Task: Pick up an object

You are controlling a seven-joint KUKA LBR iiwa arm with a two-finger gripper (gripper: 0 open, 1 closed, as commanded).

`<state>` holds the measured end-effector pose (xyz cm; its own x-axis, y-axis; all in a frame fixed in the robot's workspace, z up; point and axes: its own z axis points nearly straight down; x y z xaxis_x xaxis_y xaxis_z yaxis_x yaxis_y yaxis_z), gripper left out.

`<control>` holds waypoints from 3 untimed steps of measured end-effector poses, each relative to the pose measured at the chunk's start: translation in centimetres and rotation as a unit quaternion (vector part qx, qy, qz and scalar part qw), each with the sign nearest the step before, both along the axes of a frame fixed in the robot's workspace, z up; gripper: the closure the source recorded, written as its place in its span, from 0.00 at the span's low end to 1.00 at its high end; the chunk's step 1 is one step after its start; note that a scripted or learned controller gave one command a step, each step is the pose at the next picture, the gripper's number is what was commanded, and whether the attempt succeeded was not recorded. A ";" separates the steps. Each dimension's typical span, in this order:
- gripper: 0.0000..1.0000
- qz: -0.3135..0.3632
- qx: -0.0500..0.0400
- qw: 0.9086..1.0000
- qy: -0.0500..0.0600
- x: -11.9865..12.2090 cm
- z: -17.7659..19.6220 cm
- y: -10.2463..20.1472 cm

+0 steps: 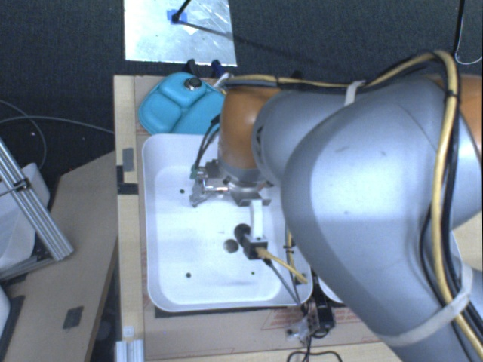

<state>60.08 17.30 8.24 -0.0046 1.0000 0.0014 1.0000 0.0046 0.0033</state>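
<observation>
The light brown wooden table (83, 225) holds a shallow white plastic bin (170, 232). A lumpy bright blue plastic thing (177, 105) sits at the bin's far left corner, touching its rim. Nearer and to the right, the metal tool (226, 189) hangs over the bin, apart from the blue thing. I cannot tell if the tool is spread or pressed together. The big grey arm (362, 202) covers the right side.

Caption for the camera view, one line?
Grey arm's gripper hangs over the shallow white bin; a rounded light-blue plastic object sits at its far edge.
</observation>
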 end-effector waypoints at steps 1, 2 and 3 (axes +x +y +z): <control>0.00 0.003 0.002 1.000 0.000 -2.6 3.2 6.7; 0.00 -0.007 -0.003 1.000 0.003 -3.4 0.0 -4.6; 0.00 -0.002 -0.001 1.000 0.005 -11.8 0.1 -3.6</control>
